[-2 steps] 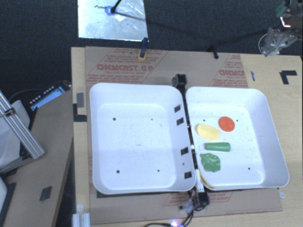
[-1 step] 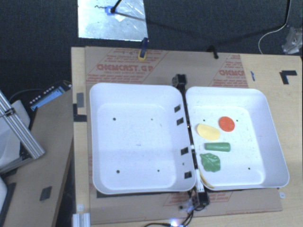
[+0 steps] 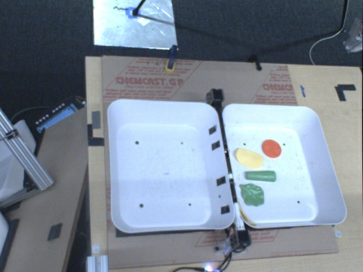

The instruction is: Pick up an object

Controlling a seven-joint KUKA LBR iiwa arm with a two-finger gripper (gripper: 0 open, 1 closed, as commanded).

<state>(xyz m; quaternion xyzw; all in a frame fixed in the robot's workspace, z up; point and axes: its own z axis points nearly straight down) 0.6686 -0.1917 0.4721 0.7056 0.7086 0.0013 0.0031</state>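
1. Two shallow white bins sit side by side on a brown board [image 3: 153,75] printed with red lettering, seen from above at a slant.
2. The left bin [image 3: 122,118] has a bare white floor marked by a few small dark dots.
3. The right bin [image 3: 306,120] holds four small objects, all clustered in its left half, toward nine o'clock of the bin's centre.
4. A red round disc [image 3: 271,148] lies at the twelve o'clock end of the cluster.
5. A yellow oval piece [image 3: 249,157] lies just beside the disc, at its eight o'clock.
6. A green cylinder [image 3: 261,175] lies on its side at six o'clock of the yellow piece, close to it.
7. A green, leafy-looking lump [image 3: 252,194] lies at six o'clock of the cylinder, near the bin's left wall.
8. Small black clips [image 3: 215,145] run along the seam between the two bins.
9. A shiny metal plate [image 3: 134,14] lies on the dark floor at twelve o'clock, beyond the board.
10. I cannot tell the gripper's state, whether wide, narrow or holding anything.
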